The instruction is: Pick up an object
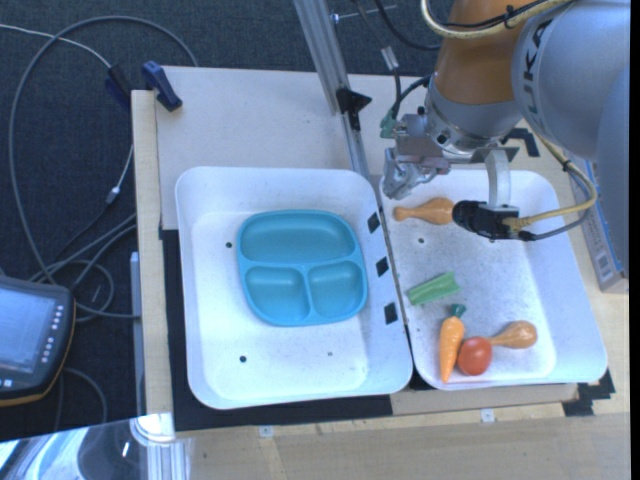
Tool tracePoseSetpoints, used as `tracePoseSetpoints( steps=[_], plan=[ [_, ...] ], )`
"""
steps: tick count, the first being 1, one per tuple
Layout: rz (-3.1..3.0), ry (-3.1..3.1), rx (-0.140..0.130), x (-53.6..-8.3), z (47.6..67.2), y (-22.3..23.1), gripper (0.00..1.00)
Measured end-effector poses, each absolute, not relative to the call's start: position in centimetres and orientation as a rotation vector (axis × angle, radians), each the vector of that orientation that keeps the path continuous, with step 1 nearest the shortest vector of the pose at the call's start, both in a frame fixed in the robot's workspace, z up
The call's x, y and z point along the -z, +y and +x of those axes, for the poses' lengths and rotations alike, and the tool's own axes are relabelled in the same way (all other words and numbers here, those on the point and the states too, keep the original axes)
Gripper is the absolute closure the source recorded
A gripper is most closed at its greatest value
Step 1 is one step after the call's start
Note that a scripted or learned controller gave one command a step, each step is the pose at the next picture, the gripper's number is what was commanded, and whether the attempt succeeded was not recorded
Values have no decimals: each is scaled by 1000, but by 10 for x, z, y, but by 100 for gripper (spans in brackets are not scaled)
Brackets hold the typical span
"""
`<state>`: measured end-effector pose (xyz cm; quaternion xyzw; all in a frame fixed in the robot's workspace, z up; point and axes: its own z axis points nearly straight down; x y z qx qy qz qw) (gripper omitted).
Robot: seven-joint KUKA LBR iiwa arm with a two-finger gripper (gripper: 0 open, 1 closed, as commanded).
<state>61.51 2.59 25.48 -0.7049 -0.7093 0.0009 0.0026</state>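
Metallic gripper (pixel 400 181) hangs over right bin's (pixel 560 268) upper-left corner, just above the tan drumstick (pixel 425 210); finger state cannot be told. Lower in the speckled white bin: ridged green piece (pixel 432 288), tapered orange carrot (pixel 451 340), glossy red tomato (pixel 474 355), second drumstick (pixel 515 335). Left bin (pixel 200 268) holds a smooth blue three-compartment plate (pixel 298 265).

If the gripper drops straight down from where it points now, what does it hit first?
Probably the drumstick at the far end of the right bin, or the bin floor just beside it. The gripper hangs near the drumstick's thin end; depth is unclear.
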Motion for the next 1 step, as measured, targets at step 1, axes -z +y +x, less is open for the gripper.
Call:
tracePoseSetpoints(
  steps=[1],
  plan=[
    [-2213, -2228, 4, -259, 613, 80, 100]
  ],
)
